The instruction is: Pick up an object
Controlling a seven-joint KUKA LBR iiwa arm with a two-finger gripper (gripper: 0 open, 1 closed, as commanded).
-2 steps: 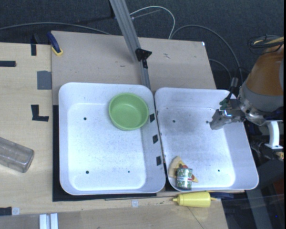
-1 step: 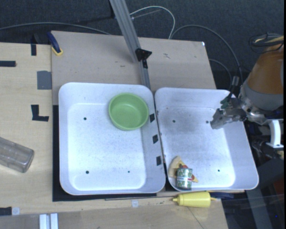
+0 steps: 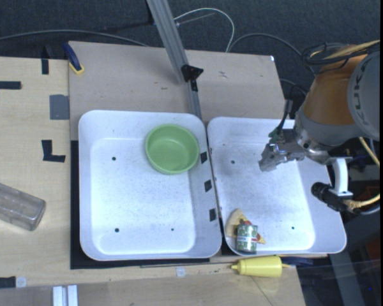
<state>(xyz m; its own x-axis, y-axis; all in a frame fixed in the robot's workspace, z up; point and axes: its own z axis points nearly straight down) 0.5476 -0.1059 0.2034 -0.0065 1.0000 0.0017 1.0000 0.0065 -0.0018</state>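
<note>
A green bowl point(image 3: 172, 148) rests upright in the left bin point(image 3: 96, 190), near its far right corner. A small green can with a crumpled wrapper point(image 3: 245, 233) lies at the near left corner of the right bin point(image 3: 306, 234). A yellow bottle point(image 3: 262, 266) lies on the bench just in front of that bin. My gripper point(image 3: 270, 161) hangs over the middle of the right bin, pointing down and left, with nothing visible between its fingers. The can is well in front of it.
A slanted metal pole point(image 3: 172, 37) crosses from the top to the seam between the bins. A clear plastic container point(image 3: 13, 204) lies at the bench's left. Cables point(image 3: 345, 203) hang by the arm on the right.
</note>
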